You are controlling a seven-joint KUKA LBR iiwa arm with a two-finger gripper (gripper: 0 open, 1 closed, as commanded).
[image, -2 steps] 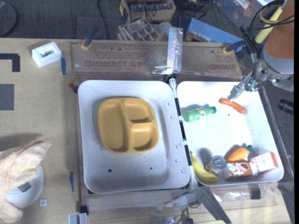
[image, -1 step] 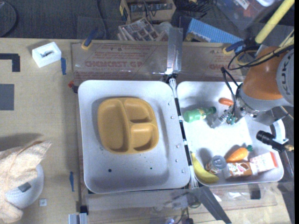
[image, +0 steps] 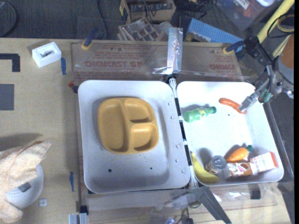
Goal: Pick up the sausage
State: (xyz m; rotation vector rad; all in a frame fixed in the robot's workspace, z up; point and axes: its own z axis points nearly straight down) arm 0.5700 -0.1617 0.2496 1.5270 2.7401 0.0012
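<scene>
Sausage [image: 230, 103] in the far part of the right bin [image: 261, 139], touching the tip of the pincer [image: 246, 104].

Looks small, light and likely a smooth toy, so maybe slippery; best grabbed across the thin middle, not the round ends. Cannot tell how far open the pincer is, or if anything is held. Just left of the sausage, a green bottle [image: 198, 113]. At the near edge, a banana [image: 202, 171], a carrot [image: 239, 153] and a juice carton [image: 254, 165], words too small to read. On the cardboard [image: 121, 62] behind the bins, faded red letters, not clear.
</scene>
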